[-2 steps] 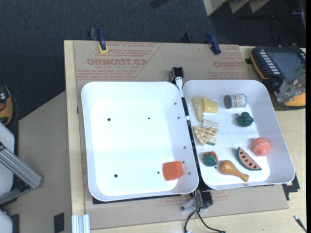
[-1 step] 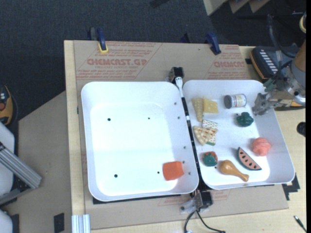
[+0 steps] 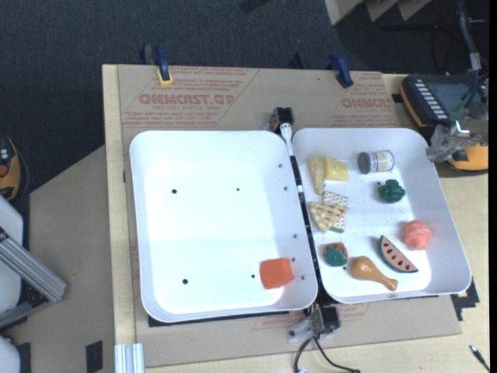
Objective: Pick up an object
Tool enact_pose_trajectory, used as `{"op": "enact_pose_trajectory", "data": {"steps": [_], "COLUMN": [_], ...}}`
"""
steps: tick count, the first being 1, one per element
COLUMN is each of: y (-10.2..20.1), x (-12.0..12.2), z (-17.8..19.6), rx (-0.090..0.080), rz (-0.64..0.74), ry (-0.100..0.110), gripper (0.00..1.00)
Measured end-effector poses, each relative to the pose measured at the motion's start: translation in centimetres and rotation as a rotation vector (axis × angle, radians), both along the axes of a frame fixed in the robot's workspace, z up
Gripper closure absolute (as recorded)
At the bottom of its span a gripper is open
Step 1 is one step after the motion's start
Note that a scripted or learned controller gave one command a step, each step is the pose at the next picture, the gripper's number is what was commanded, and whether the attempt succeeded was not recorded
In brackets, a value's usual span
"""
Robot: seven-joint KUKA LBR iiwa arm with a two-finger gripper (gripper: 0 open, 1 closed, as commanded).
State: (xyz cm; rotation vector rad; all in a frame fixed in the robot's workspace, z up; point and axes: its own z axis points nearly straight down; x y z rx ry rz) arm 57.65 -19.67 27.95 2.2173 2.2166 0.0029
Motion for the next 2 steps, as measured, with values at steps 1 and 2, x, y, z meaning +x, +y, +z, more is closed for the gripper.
{"op": "enact_pose_trajectory", "data": {"steps": [1, 2], "y": [10.7, 18.0], "x": [-3.9, 2.7], "z": [-2.8, 12.9], "rx": [0.009, 0.004], "rz": [0.01, 0.012], "ry": [0.012, -0.018], "gripper": [1.0, 1.0]}}
